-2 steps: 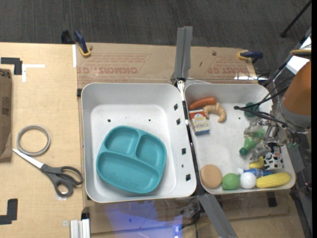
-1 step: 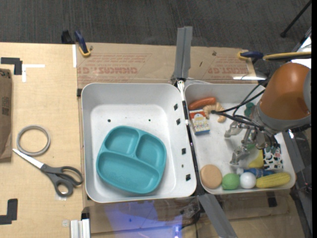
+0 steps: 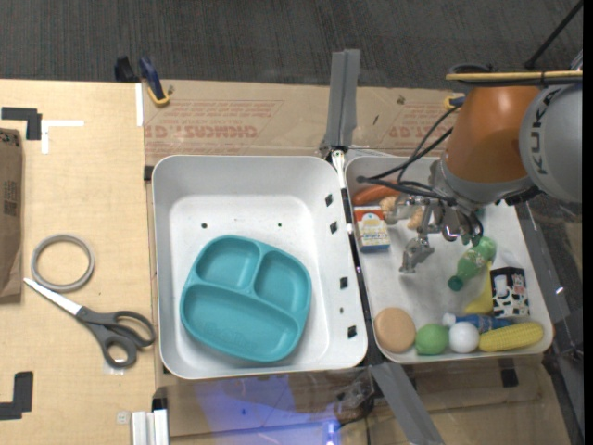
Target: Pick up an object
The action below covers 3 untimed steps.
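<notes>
A: In the right bin (image 3: pixel 530 239), upper half: the gripper (image 3: pixel 417 251) hangs over bare white floor, and the orange band (image 3: pixel 486 133) sits above it.

B: Open or closed?

A: Cannot tell. The metal parts blur together at this slant. Nothing is seen held in it.

B: Nearest objects?

A: The small carton (image 3: pixel 373 230) is just to the left, against the wall between the bins. The green bottle (image 3: pixel 473 262) lies tilted just to the right. Both are apart from the gripper. A red-orange item (image 3: pixel 369 193) lies at the back, partly under cables.

B: Front of that bin?

A: A row along the front wall, left to right: tan egg (image 3: pixel 396 329), green ball (image 3: pixel 431 338), white ball (image 3: pixel 462 336), corn cob (image 3: pixel 510 336). The black-and-white carton (image 3: pixel 508 290) stands behind the corn. All are well apart from the gripper.

B: Left bin (image 3: pixel 232 179)?

A: It holds a teal divided plate (image 3: pixel 246 297), lying flat towards the front.

B: Bench?

A: On the far left, scissors (image 3: pixel 102 323) lie beside a tape ring (image 3: pixel 62 260).
</notes>
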Motion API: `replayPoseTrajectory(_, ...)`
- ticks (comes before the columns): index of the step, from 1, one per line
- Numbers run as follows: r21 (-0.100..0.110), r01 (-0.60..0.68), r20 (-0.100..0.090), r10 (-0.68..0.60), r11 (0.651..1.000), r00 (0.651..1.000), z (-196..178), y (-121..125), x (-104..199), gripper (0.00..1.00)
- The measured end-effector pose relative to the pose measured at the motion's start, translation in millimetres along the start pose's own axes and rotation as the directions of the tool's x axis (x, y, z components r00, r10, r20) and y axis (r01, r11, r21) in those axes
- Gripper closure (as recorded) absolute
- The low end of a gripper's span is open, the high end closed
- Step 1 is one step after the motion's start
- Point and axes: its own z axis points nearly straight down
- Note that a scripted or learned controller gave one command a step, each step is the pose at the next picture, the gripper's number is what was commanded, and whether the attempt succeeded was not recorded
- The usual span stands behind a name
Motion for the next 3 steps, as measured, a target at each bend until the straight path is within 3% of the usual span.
replayPoseTrajectory(1,0.001,-0.007,-0.002,0.007,1.0,1.0,0.1,-9.6,15.8,0.0)
replayPoseTrajectory(2,0.001,-0.004,0.0,0.004,1.0,1.0,-0.3,-106.3,42.0,0.0)
replayPoseTrajectory(3,0.0,0.101,-0.002,-0.101,0.995,0.995,0.6,-117.8,3.0,0.0)
